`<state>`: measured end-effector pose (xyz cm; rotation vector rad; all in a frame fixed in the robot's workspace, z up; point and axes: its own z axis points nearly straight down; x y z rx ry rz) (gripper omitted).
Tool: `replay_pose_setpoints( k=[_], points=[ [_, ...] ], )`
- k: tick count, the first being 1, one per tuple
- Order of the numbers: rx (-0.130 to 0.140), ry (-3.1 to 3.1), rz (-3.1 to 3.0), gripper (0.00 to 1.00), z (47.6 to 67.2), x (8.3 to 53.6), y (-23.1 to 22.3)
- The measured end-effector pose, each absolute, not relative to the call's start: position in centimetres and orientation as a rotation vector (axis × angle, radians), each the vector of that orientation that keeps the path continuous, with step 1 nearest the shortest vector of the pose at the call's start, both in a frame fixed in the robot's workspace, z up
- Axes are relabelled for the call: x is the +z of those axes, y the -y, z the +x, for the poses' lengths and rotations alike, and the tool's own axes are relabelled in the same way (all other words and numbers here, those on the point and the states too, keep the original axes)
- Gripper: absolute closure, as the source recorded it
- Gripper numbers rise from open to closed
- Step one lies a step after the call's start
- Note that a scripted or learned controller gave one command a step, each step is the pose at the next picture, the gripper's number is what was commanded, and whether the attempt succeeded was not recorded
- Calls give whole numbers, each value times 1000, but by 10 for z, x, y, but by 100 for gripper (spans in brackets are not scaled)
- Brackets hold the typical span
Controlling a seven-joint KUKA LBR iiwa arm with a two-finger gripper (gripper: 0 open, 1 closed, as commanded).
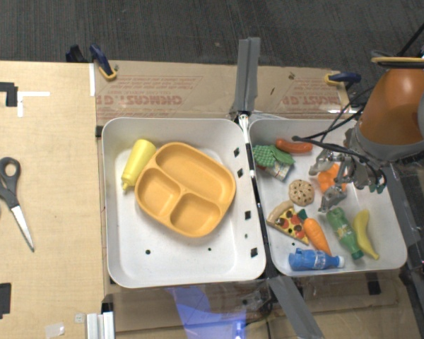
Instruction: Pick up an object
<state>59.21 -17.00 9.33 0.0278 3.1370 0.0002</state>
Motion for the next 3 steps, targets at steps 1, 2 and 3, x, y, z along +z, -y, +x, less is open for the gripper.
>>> replay_pose_setpoints(
  k=[1,2,3],
  points=[
    [-1,-3131,24,100,594,104,169],
    [-1,-3131,24,0,594,104,169],
    [1,-3139,39,0,528,92,162]
  ],
)
